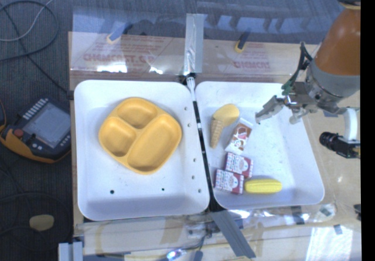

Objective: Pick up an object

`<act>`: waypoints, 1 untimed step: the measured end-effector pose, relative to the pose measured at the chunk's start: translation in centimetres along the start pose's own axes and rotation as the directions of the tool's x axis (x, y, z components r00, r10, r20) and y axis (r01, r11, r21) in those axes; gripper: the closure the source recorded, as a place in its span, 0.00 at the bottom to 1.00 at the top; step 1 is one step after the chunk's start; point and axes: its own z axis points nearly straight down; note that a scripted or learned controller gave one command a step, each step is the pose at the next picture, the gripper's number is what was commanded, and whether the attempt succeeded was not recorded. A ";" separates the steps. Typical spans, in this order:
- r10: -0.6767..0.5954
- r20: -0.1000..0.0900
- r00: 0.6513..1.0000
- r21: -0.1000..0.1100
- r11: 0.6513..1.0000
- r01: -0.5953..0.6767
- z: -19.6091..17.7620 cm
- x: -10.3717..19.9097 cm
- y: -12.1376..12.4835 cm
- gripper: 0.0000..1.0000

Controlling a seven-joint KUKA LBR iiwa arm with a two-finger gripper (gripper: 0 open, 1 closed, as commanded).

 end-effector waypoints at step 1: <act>-0.045 0.000 0.999 -0.002 0.999 0.045 14.0 0.5 2.7 0.00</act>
